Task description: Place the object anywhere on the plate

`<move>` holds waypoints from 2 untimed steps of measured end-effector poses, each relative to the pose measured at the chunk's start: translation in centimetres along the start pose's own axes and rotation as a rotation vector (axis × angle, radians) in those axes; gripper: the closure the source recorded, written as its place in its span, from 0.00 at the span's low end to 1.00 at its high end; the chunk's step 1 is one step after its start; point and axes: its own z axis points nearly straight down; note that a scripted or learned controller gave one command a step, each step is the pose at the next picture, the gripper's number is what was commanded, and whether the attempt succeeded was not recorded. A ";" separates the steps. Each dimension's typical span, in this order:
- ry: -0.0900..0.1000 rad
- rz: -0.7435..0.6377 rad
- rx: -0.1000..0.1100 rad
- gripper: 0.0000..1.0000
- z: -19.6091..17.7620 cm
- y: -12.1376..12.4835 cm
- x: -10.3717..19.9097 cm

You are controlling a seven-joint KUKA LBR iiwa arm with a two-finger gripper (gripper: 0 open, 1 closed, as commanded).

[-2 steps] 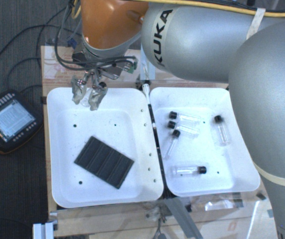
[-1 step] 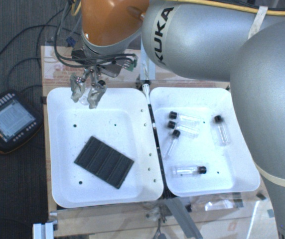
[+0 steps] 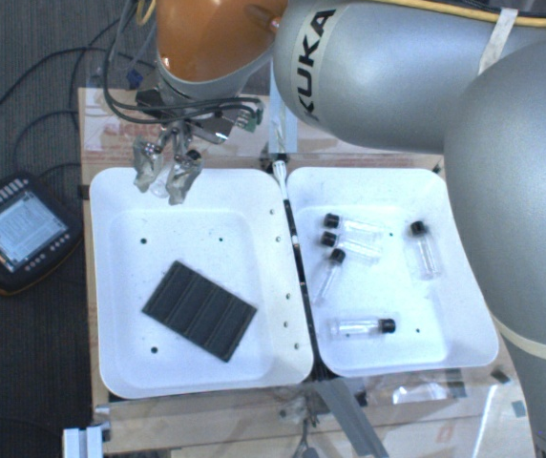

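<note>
The gripper [image 3: 168, 181] hangs over the far left corner of the left bin [image 3: 120, 370], its two pale fingers [image 3: 183, 177] pointing down with a narrow gap between them, and something clear and glassy seems to sit in that gap, though the view is too blurred there to tell whether they pinch a vial or only stand slightly apart. The plate [image 3: 199, 310], a dark ribbed rectangle, lies tilted on the floor of the left bin, toward its near side, well apart from the gripper and with nothing resting on it. In the right bin [image 3: 464, 346] lie clear vials with black caps: three close together near the divider [image 3: 347, 239], one [image 3: 424, 247] alone toward the far right, and one [image 3: 361, 327] lying crosswise near the front. The two bins touch along a dark seam. Above the gripper rises the arm's orange band [image 3: 211, 22], with the grey KUKA link [image 3: 397, 74] running off to the right. A teach pendant [image 3: 17, 232] rests on the dark floor left of the bench.
</note>
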 end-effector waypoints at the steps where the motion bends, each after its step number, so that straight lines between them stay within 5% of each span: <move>1: -0.008 0.003 -0.003 1.00 -0.9 0.0 -0.2; 2: -0.015 0.006 -0.006 1.00 -1.8 0.0 -0.4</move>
